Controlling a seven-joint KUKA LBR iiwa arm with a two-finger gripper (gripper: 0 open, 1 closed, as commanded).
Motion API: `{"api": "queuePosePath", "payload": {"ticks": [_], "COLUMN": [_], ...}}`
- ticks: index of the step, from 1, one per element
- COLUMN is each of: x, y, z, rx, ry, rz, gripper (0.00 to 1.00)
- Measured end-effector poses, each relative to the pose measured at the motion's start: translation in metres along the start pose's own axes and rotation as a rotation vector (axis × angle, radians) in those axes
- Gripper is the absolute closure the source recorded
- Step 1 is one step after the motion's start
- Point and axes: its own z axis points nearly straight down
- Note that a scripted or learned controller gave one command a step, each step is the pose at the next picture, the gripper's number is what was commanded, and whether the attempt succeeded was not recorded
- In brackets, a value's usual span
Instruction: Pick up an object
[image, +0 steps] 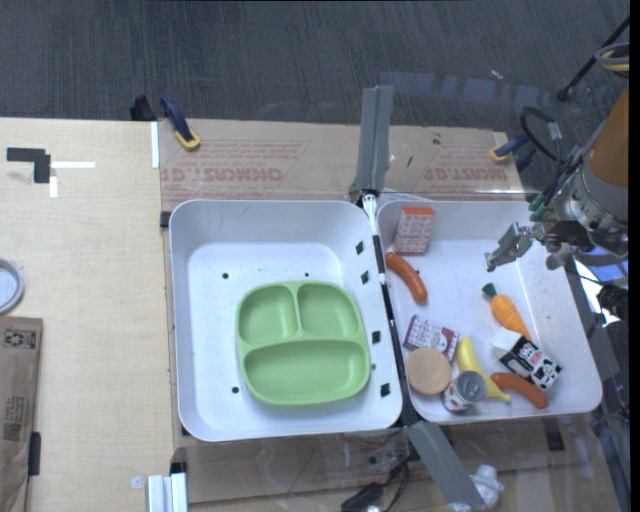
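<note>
Two shallow white bins side by side on pale wood bench (80, 300), glossy moulded plastic with rounded corners. Left bin (200, 240): one green divided plate (302, 342), matte, rounded-square, three compartments. Right bin (470, 222): assorted small toy foods and packets. Near the back wall, small printed carton (414, 229), orange and pale, upright. Just in front of it, orange-red sausage (407, 276), smooth, lying at a slant. Mid-right, toy carrot (507, 311), orange cone with green top. Front cluster, close-packed: pink-and-white printed packet (430, 333); tan round cookie disc (430, 373) touching it; yellow banana (478, 368), curved; small tin can (465, 390) lying against the banana; black-and-white patterned carton (529, 362); second red sausage (519, 389) along the front wall. Gripper (505, 250), grey metal, slender, above the back right part of the right bin, apart from the carrot below it and touching none of the items; nothing between its fingers; whether spread or pressed together cannot be told at this size. Grey arm with orange band (612, 150) and dark cables at right edge. Behind the bins, printed cardboard strip (300, 160), held by blue-and-yellow clamps (178, 124). Roll of tape (8, 288) at far left of the bench.
</note>
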Motion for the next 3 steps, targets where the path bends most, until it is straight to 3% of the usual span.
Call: {"api": "queuePosePath", "payload": {"ticks": [1,2,3], "x": [-0.024,-0.072,-0.075], "y": [0.039,0.011,0.010], "z": [0.164,0.164,0.154], "rx": [-0.003,-0.003,-0.005], "ry": [0.000,0.011,0.005], "rz": [0.029,0.022,0.026], "gripper": [0.00,0.00,1.00]}}
